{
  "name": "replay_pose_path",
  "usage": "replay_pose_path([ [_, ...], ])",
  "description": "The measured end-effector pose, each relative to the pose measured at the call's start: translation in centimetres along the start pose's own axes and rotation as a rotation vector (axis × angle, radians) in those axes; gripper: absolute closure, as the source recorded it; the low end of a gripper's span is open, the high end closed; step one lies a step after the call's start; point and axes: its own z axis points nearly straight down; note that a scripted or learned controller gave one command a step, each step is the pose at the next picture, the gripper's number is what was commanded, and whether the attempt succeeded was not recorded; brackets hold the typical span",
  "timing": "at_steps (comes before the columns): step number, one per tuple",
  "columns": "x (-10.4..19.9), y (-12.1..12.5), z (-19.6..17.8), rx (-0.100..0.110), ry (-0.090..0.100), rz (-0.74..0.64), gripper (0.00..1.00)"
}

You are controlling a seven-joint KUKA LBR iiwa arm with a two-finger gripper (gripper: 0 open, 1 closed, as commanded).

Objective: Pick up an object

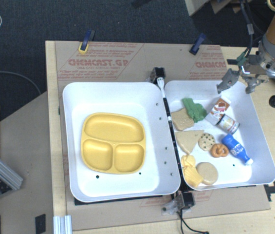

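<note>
Grey metal gripper (238, 79) hangs over the far rim of the right bin (261, 130); I see its two fingers spread apart with nothing between them. Nearest below it: a small red-and-white carton (218, 109) touching a short silvery can (229, 124) lying on its side. Left of those, a knobbly green toy (194, 109) overlaps a tan bread-like slice (181, 119). Further toward me, a blue bottle (237, 148) with a white cap lies tilted beside a brown pretzel-shaped piece (219, 150) and a speckled round cookie (206, 141). A pale wedge (189, 141), a yellow lumpy piece (190, 169) and a flat beige disc (207, 172) crowd the near left corner. Left bin (74, 130), glossy white plastic, holds a yellow three-compartment tray (113, 142). Both bins sit on the table (59, 62), covered in printed brown board, with clamps along its far edge.
</note>
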Motion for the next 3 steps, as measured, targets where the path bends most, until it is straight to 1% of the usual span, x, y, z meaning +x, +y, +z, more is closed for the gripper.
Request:
replay_pose_path([
  [1, 0.0, 0.2, -0.8, -0.014, -0.002, -0.002, 0.00],
  [2, -0.2, 0.8, 3.6, -0.009, -0.002, -0.003, 0.00],
  [3, -0.7, 0.3, 8.2, -0.009, -0.002, -0.002, 0.00],
])
